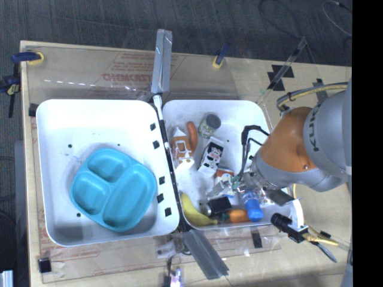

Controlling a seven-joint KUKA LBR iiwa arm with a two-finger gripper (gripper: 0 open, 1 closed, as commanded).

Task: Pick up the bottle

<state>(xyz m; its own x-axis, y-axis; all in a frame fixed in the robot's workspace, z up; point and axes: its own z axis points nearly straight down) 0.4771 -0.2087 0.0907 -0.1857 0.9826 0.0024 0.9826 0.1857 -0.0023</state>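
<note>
Where the grey arm [323, 142] reaches in from the right over the desk [311, 88], its orange band [284, 148] hangs above the right-hand white bin [233, 107], and the pincer [244, 187] sits low over the clutter near that bin's front right corner. Whether the pincer is open or closed cannot be told, since the wrist covers it from above.

A small clear bottle with a blue cap [252, 207] lies just beside the pincer, toward the bin's front edge; it looks to be touching an orange carrot-like piece [237, 216] on its left. Whether the bottle is between any part of the pincer cannot be seen.

Further along the front edge lie a black block [219, 205] and a yellow banana [194, 211], which curves into the bin's front left corner. Toward the back of the same bin are a sausage [191, 134], a round grey tin [209, 124], a small black-and-white carton [210, 155] and an orange-and-white box [181, 148] against the left wall.

The left-hand white bin [72, 112] carries a blue divided plate [114, 188], lying toward its front edge.
</note>
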